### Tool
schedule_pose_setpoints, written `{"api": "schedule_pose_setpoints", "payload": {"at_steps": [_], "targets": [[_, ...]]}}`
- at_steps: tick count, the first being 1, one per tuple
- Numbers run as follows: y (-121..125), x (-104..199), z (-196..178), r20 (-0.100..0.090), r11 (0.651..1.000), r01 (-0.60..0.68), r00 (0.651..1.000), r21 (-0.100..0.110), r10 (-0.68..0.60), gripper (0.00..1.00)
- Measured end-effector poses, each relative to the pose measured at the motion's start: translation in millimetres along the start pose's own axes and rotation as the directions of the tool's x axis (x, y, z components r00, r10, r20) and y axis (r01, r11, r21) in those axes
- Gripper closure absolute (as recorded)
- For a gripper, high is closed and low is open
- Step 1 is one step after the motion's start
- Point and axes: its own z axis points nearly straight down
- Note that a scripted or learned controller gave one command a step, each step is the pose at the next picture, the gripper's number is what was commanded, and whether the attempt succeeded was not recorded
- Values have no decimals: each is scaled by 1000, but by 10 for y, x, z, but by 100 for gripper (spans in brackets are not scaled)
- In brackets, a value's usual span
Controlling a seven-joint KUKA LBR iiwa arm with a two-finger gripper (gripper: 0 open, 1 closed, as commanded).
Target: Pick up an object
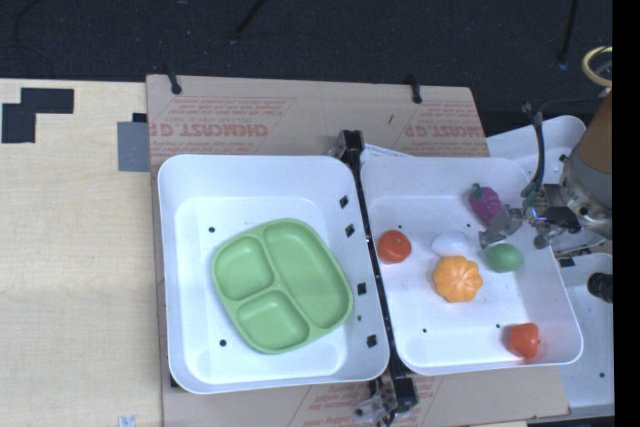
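I read this as the approach step: nothing is lifted yet, and the claw [512, 227] sits low at the right side of the right bin [420, 355], reaching in over its rim. I take the orange ball [458, 278] in the middle of that bin as my landmark. The claw is up and to the right of the orange, and its fingers look spread apart with nothing between them, though the view is small and I would not swear to how wide.

The nearest candidate is the green piece [504, 258], just right of the orange and just below the claw. It is close to the fingertips; I cannot tell whether they touch it. A purple piece [486, 202] lies above and right of the orange, beside the claw's other side. A white lump [451, 242] sits just above the orange, a red ball [394, 246] to its upper left, and another red piece [524, 339] to its lower right, near the bin's corner.

The left bin [190, 185] holds a green tray [282, 286], well left of the orange.

My judgement for the next move: centre the claw over the green piece, drop until the fingers straddle it, close, then lift. The purple piece and the bin wall crowd that spot, so the descent wants care.
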Motion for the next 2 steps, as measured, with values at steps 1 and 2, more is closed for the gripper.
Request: {"api": "schedule_pose_setpoints", "payload": {"at_steps": [1, 2], "targets": [[27, 0, -65, 3, 1000, 2, 1000, -12, -2, 0], [-53, -61, 494, 1, 1000, 1, 1000, -7, -1, 0]]}}
